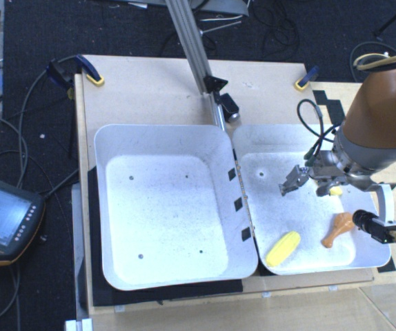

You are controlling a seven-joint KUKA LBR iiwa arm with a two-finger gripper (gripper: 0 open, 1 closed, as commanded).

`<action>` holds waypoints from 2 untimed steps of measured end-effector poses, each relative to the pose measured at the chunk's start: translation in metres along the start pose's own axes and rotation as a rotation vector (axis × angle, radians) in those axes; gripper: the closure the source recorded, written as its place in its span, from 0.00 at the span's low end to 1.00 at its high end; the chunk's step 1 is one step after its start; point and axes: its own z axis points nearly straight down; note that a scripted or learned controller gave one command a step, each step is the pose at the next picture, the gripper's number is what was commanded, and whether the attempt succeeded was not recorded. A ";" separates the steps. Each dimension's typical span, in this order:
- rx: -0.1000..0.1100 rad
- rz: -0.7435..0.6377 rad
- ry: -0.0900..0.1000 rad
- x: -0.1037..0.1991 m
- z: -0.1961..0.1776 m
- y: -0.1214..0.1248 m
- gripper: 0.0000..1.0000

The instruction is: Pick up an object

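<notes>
Two white bins sit side by side on the worktop (150, 95). The left bin (115, 185) and the right bin (267, 147) meet at a seam bearing small black tabs. In the right bin, a yellow corn cob (282, 248) lies near the front edge, and an orange-brown toy (337, 229) lies to its right. The gripper (293, 183) hangs over the right bin's middle, well apart from both; whether its jaws are wide or narrow cannot be told. A pendant (1, 218) rests left of the worktop; no writing is legible.
</notes>
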 end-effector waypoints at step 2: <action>-0.001 -0.001 0.000 -0.006 0.112 0.002 0.00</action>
